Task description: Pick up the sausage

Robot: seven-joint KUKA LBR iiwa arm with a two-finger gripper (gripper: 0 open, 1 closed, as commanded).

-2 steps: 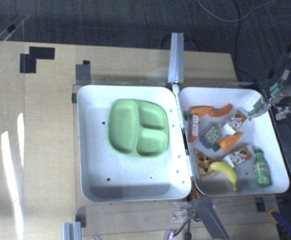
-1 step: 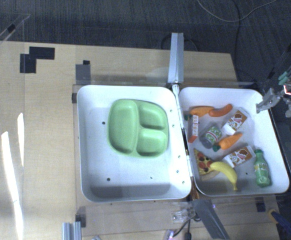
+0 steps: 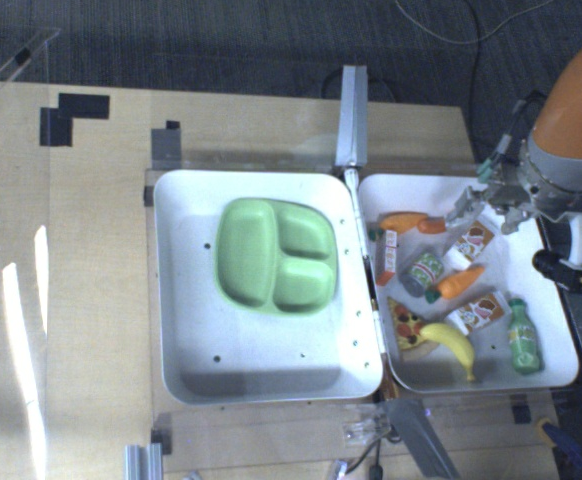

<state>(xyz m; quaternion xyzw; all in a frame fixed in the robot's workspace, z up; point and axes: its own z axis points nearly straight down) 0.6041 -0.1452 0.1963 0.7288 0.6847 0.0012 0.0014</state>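
A: Sausage [image 3: 412, 223] loc?
B: Far-left corner of right bin [image 3: 561, 373], long axis running left-right.
A: End effector [image 3: 493, 203]?
B: Hovers just right of sausage, slightly farther back. Fingers splayed, nothing between them. Approach needs a leftward shift, I'd judge.

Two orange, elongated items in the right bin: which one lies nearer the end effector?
The sausage at the bin's far edge, lying roughly level just left of the end effector. The carrot, green-tipped and tilted, lies lower, mid-bin.
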